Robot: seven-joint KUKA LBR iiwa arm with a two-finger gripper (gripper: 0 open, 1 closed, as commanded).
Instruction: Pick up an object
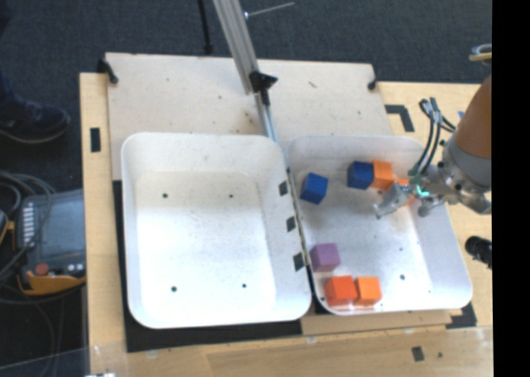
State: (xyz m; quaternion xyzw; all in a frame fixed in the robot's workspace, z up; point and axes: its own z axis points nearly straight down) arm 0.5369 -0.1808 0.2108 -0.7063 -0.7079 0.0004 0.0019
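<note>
Two orange cubes (352, 290) sat against the right bin's (439, 272) near wall, awkward to grip. The tool (403, 199) hovered beside the far orange cube (383, 174); its grip state I cannot tell.

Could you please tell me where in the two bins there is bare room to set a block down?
The left bin offers bare floor wall to wall. In the right bin, a free patch lies between the purple block and the right wall. It is crowded near the gripper, the blue block and the orange block.
</note>
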